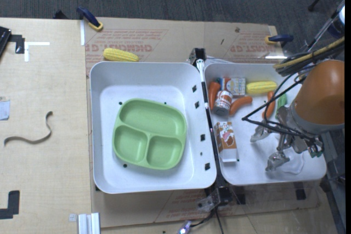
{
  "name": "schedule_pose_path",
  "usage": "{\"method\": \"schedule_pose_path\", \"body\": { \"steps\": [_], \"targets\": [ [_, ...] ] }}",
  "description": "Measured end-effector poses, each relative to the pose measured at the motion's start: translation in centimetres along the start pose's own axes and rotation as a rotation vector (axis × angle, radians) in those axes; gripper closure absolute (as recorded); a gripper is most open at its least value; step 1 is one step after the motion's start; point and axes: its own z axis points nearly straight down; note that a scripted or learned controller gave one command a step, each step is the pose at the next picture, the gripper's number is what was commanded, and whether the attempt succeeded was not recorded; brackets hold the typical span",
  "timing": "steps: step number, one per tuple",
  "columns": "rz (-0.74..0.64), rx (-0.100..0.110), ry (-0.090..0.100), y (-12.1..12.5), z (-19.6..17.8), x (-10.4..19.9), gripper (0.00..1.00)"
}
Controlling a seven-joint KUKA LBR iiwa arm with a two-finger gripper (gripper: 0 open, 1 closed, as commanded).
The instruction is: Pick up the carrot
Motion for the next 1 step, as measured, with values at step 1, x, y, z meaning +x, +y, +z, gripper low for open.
{"method": "schedule_pose_path", "body": {
  "steps": [1],
  "targets": [
    [0.001, 0.001, 0.0, -0.05, -0.01, 0.02, 0.0]
  ]
}}
